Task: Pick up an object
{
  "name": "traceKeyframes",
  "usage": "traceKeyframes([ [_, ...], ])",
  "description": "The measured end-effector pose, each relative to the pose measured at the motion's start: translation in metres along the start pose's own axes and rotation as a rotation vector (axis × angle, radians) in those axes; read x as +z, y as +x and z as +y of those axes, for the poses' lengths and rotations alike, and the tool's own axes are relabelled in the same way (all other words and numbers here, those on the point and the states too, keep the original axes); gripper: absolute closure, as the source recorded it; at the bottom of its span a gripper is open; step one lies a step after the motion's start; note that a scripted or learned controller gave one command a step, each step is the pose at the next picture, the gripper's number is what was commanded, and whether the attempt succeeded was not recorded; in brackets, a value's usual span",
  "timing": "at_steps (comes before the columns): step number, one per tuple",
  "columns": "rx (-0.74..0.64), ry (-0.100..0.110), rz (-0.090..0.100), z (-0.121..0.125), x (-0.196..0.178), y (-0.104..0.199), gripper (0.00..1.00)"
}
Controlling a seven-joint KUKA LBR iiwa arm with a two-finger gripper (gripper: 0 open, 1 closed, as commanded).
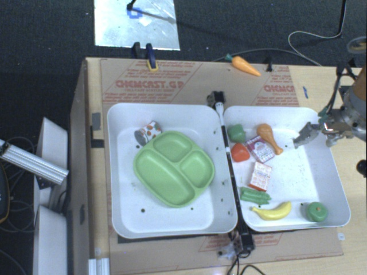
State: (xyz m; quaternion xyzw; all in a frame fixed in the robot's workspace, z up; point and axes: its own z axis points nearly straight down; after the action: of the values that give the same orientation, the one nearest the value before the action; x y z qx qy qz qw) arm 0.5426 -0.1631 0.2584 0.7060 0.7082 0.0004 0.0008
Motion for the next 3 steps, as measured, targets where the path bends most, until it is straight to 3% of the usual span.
traceKeyframes([
  [1,0.000,-0.009,-0.002,0.051,0.170,0.003,0.00],
  [2,-0.002,-0.012,-0.003,0.126,0.169,-0.004,0.00],
  [3,-0.005,-0.016,-0.003,0.127,0.157,-0.004,1.00],
])
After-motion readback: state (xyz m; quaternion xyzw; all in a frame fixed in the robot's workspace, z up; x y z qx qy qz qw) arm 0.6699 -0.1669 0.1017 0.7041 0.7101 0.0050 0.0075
